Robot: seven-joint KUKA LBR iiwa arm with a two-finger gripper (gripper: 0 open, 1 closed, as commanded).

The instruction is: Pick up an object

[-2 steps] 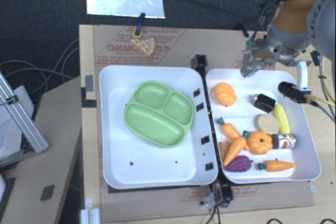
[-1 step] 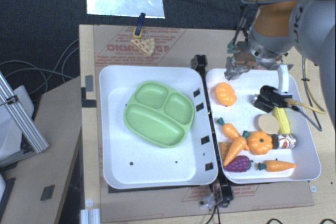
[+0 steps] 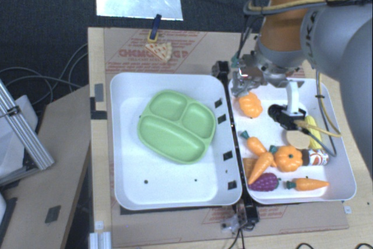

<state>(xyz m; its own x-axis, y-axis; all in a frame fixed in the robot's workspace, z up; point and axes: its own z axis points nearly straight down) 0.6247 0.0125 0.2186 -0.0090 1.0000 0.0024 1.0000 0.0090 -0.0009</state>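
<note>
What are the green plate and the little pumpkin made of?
The green plate looks like smooth moulded plastic: one even colour, soft sheen, rounded dividers. The little pumpkin seems to be toy plastic too, judging by its glossy orange skin and its neat ribs, though rubber or foam can't be ruled out.

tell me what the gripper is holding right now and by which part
It cannot be told. The gripper sits just above the small orange pepper-shaped toy in the right white bin, with no object visibly held.

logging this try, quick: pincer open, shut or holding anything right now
pincer: cannot be told; it sits low in the right bin, just above the orange pepper.
</note>
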